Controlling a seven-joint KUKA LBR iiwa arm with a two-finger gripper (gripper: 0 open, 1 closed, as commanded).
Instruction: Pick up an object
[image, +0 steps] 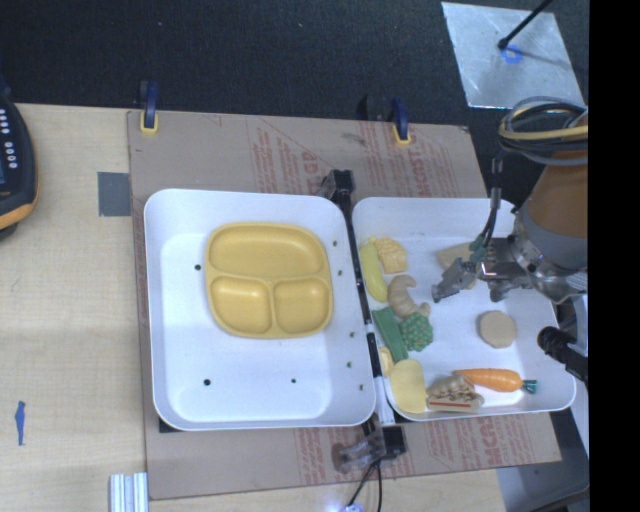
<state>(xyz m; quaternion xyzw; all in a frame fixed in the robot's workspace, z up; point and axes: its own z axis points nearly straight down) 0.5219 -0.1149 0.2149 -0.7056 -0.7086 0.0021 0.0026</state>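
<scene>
Cookie (496, 328) lies just below the claw (470, 280).

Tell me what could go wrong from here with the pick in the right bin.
1. The hand sits over bare floor of the right bin, between the food pile and the round tan piece, so closing here may catch nothing.
2. The corn, the broccoli and the pieces between them lie packed along the left wall; a grab there could catch two or push them against it.
</scene>
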